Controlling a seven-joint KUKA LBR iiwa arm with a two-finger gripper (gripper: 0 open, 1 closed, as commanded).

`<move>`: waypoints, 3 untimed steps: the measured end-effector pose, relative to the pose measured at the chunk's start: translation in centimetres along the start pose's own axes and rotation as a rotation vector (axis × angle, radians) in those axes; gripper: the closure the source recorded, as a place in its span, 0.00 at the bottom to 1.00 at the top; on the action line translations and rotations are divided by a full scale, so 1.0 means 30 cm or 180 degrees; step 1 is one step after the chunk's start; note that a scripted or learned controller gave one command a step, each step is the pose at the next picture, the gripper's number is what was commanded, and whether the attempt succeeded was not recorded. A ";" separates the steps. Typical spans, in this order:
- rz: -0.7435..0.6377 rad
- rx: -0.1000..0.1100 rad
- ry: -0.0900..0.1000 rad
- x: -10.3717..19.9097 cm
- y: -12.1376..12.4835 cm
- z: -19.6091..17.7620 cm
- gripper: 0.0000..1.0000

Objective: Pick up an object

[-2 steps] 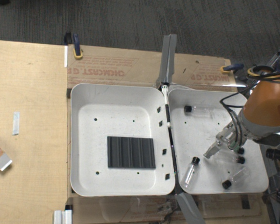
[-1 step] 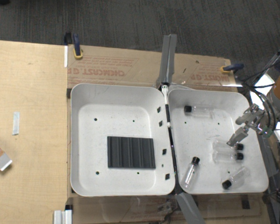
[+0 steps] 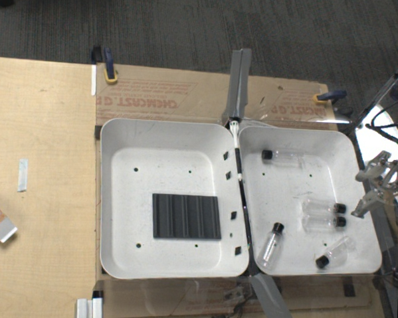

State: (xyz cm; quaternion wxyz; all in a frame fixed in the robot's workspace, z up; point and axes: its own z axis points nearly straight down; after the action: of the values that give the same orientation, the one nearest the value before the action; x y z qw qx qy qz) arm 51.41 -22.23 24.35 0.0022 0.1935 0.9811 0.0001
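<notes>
Tan bench (image 3: pixel 41 127) — two white bins (image 3: pixel 111 184) on cardboard sheet (image 3: pixel 162 93).

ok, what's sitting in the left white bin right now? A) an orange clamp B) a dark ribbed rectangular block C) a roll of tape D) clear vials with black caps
B: the dark ribbed rectangular block lies flat on the floor of the left white bin; the clear plastic vials with black caps lie in the right white bin.
</notes>
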 end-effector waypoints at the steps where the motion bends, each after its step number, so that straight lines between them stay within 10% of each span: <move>1: -0.0195 0.0000 0.0009 -0.053 0.022 0.084 0.00; 3: -0.1255 -0.0003 0.0000 -0.040 0.020 0.111 0.00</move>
State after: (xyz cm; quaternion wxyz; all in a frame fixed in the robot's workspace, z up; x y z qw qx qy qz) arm 52.76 -22.15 21.03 0.0023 -0.0024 1.0000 0.0001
